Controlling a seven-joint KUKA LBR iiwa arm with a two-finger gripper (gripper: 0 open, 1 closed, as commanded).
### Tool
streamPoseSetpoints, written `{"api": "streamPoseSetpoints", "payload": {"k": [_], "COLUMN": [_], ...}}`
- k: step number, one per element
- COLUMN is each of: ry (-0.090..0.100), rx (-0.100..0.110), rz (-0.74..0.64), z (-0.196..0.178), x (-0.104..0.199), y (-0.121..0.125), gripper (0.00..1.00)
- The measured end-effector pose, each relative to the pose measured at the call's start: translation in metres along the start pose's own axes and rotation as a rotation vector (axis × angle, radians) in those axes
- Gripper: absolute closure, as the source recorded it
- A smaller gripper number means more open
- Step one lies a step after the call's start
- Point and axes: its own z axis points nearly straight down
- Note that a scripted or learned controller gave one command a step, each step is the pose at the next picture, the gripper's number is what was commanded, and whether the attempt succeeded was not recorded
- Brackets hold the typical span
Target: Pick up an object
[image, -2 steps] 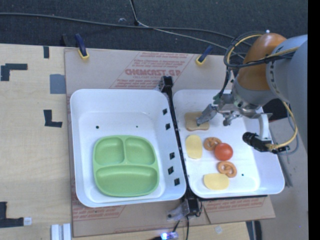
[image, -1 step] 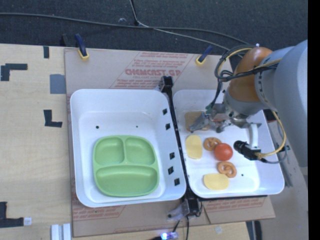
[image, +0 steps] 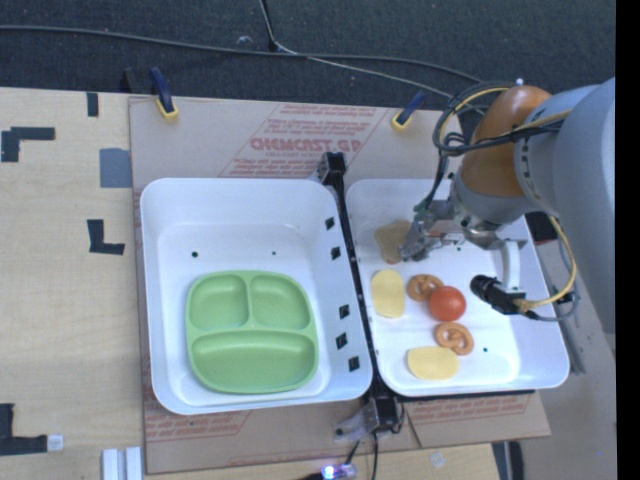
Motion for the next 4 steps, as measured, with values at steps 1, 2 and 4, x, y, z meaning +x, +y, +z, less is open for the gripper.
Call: {"api": "streamPoseSetpoints", "payload": {"k": [1,2,4], "ry": [0.0,-0.002,0.001], "rx": [0.003,-0.001,0.004], "rz": [0.001,0.002,-0.003], "z": [-0.042,-0.098,-0.128], "x": [0.002,-0.008,0.038], "y": [0.001,0.003,0.011], "gripper": [1.0,1.0,1.0]}}
